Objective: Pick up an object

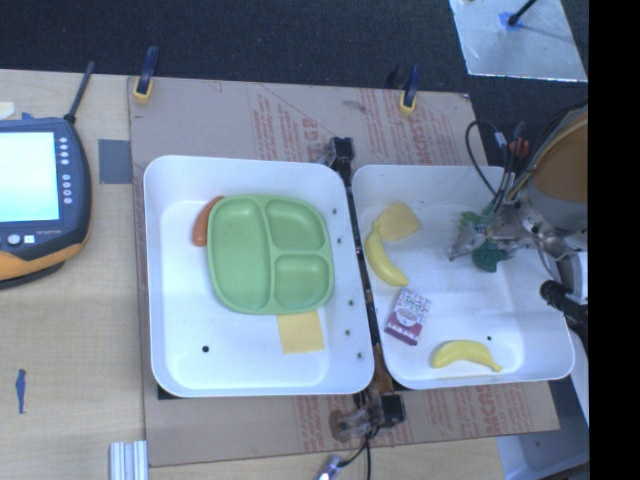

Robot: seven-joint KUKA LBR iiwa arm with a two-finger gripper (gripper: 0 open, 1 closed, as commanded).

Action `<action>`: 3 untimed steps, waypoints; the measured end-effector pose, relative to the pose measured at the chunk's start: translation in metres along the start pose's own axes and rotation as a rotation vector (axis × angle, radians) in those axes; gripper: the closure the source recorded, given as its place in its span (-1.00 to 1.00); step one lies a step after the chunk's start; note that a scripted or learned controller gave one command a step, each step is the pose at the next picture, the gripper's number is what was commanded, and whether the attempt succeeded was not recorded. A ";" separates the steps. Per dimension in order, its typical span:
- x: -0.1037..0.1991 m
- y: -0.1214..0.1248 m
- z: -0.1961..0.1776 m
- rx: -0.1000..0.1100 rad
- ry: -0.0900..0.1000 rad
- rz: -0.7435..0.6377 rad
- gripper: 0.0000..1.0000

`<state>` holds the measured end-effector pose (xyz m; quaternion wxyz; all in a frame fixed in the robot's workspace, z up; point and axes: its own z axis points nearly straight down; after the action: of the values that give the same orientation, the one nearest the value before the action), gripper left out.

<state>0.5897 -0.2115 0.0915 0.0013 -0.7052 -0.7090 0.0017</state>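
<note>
Gripper [478,246] in right white bin [452,186] over small dark-green object [487,259] — jaw state cannot be told. Bananas, yellow plastic: two — [384,259], [465,355]. Green divided plate [270,254]: one, left bin [170,278].

One fixed camera looks down at a slant from above the bench [90,368], far enough to take in both bins [165,268]; the arm [565,173] enters from the right edge.
</note>
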 end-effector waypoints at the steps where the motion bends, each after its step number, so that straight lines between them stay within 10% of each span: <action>1: -0.001 0.063 -0.001 -0.003 0.001 0.002 -1.00; 2: -0.001 0.063 -0.012 -0.001 0.001 -0.001 1.00; 3: 0.058 0.067 -0.064 -0.005 0.002 0.002 1.00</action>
<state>0.6571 -0.1533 0.1553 0.0002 -0.7057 -0.7085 -0.0005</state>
